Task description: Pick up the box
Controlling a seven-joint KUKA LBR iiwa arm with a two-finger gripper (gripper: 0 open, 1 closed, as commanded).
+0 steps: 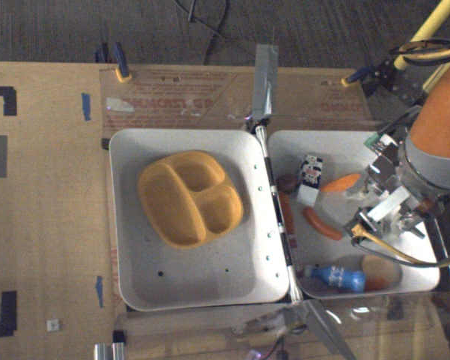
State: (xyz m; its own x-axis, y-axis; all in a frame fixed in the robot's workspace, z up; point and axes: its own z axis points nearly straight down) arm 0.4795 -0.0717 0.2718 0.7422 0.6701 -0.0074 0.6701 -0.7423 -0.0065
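Note:
The box (309, 178) is a small white carton with black print. It stands in the right bin (427, 280), near that bin's upper left. My gripper (369, 205) hangs over the middle right of the same bin, to the right of the box and a little lower in the view, clearly apart from it. An orange carrot (339, 183) lies between the box and the gripper. The grey arm with its orange band (439, 118) comes in from the right edge.
The right bin also holds a red sausage (322, 224), a second red piece (286, 210) by the left wall, a blue bottle (338, 278) and a tan round item (381, 271) at the front. A yellow divided plate (190, 199) lies in the left bin (135, 276).

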